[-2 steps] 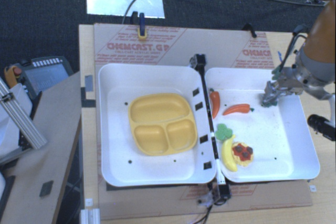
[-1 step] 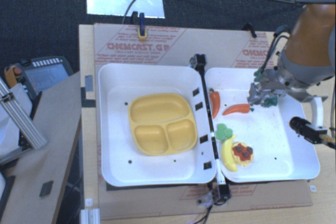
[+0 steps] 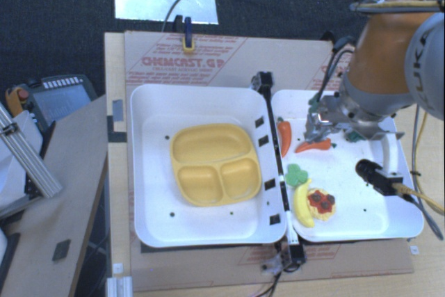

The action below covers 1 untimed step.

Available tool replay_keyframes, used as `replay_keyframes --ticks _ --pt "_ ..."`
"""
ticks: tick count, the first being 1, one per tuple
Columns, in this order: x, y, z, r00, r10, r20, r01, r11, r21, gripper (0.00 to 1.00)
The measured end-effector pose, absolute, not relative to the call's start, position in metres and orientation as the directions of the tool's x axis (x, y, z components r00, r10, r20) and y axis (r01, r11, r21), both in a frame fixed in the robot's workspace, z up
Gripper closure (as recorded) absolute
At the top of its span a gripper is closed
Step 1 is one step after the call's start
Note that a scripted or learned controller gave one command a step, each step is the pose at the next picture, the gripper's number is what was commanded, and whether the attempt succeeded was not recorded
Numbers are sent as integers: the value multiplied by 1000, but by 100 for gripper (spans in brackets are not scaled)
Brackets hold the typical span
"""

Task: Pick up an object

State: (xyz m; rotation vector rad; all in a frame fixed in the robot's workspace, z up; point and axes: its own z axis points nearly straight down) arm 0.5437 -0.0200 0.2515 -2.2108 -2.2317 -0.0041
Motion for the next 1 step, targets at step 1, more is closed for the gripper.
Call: replay_keyframes --ticks 1 --pt "527 24 251 -9 1000 2 1000 9 0 100"
